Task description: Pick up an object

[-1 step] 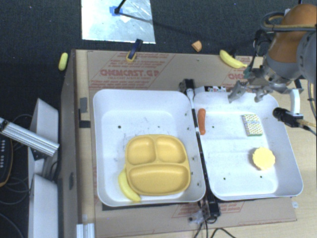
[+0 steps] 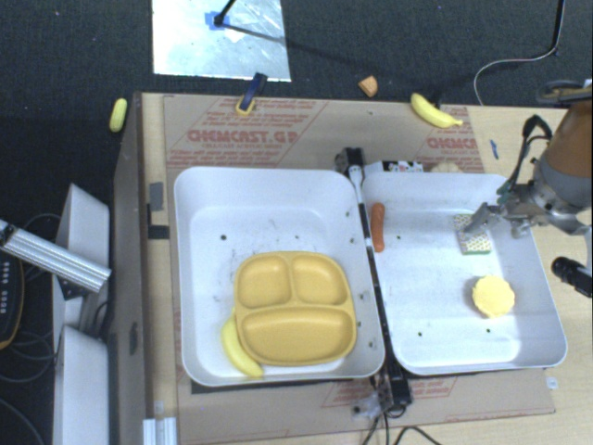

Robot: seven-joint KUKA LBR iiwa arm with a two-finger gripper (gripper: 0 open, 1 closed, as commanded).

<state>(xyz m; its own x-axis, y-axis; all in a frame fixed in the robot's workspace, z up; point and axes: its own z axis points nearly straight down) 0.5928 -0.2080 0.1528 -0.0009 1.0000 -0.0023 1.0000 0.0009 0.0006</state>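
Yellow stuff everywhere on this bench. Closest to me in the left bin (image 2: 199, 211) is a yellow divided tray (image 2: 295, 306) with a banana (image 2: 238, 349) tucked against its near-left corner. In the right bin (image 2: 528, 346) there's a round yellow puck-like thing (image 2: 493, 296), sitting well clear of the walls, so that looks like the easiest pick to me. I'd guess it's light and maybe a bit squashy, with no handle, so just close straight across its middle from above.

A bit further back in that bin is a small pale patterned square (image 2: 475, 241), flat on the floor, probably a pain to get fingers under. Over by the divider (image 2: 364, 239) lies a thin orange stick (image 2: 377, 226), hot dog or carrot, hard to say. It's skinny and sits right beside the wall, so awkward too.

The claw (image 2: 505, 213) comes in from the right at the far side of the right bin, just beside the patterned square. It looks spread a little, and I see nothing between the fingers. Whether it's touching the square, I can't tell.

Beyond the bins, another banana (image 2: 434, 111) lies on the cardboard (image 2: 278, 128).
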